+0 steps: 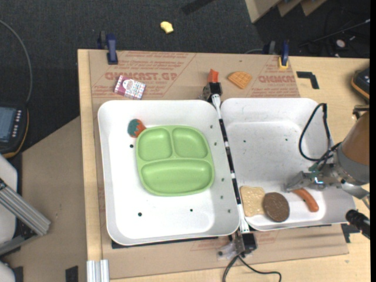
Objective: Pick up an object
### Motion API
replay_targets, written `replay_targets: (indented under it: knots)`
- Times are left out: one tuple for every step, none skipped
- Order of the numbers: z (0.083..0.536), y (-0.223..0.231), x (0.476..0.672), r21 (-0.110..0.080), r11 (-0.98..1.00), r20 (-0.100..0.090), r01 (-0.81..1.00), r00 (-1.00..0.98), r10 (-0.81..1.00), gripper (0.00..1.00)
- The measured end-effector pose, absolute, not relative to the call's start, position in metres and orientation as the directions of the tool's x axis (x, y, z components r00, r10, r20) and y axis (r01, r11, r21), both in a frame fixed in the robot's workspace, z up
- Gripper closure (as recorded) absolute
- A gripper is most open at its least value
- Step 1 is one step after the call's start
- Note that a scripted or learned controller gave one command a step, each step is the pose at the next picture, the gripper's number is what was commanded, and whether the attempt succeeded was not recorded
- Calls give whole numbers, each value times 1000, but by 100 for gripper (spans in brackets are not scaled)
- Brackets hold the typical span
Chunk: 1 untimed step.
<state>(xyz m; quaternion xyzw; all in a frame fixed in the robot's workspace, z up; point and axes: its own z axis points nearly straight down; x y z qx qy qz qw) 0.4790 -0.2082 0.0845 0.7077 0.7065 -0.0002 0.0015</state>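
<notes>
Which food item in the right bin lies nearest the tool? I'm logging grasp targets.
The orange sausage, right beside the tool; the brown disc and cracker lie farther left.

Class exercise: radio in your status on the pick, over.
Hand low in right bin, fingers over orange sausage; grip unconfirmed. Brown disc and cracker lie left of it, apart. Path unobstructed.

Table [94, 157] lying under brown cardboard sheet [176, 69] with red print. Two white bins sitting side by side on it: left bin [117, 216], right bin [264, 113], touching along middle. Small pink packet [129, 87] lying near far left corner. Waffle-like orange piece [239, 79] and orange-black item [212, 82] resting beyond bins. Blue clamps [110, 47] [284, 54] gripping far edge.
</notes>
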Motion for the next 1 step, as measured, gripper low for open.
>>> replay_targets:
  knots:
    - [95, -207, 480, 5, -1, -3, 1000, 1, 1000, 100]
